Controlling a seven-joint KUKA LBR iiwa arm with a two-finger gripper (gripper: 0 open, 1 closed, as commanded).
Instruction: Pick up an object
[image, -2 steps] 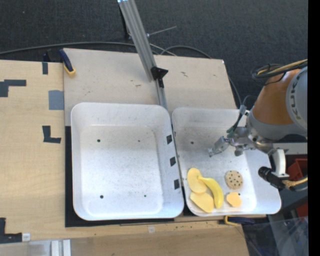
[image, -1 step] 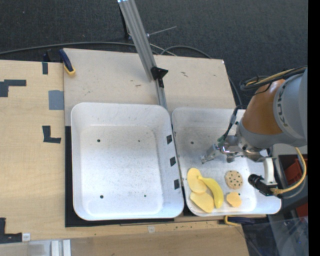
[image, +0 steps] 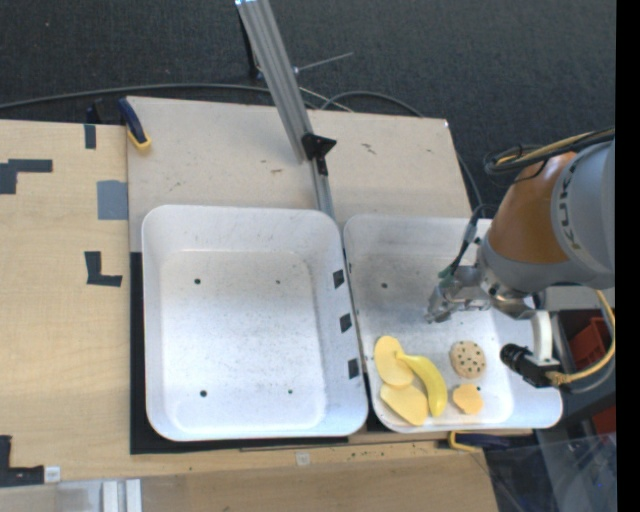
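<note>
You will find the gripper (image: 443, 303) hard to read: it sits low over the right bin (image: 400, 250), small and dark against the speckled floor, and whether it is apart or together I cannot tell. Nothing is visible between its tips. The arm (image: 545, 225) enters from the right, its grey body and orange band covering the bin's right rim and part of its far corner, and the arm itself is cut off at the frame's edge. The objects lie grouped in the near part of the right bin, apart from the gripper: a banana (image: 428, 382) curving across two pale yellow pieces (image: 398, 385) that it partly overlaps, so their outlines are incomplete; a round speckled cookie (image: 466, 358) just beside them; and a small orange piece (image: 467, 400) near the front rim. The left bin (image: 240, 225) sits alongside, its wall touching the right bin. Note a slanted metal rail (image: 285, 85) running from the top edge down to the bins' junction, and a yellow-and-blue clamp (image: 135, 127) at the bench's far left corner.
</note>
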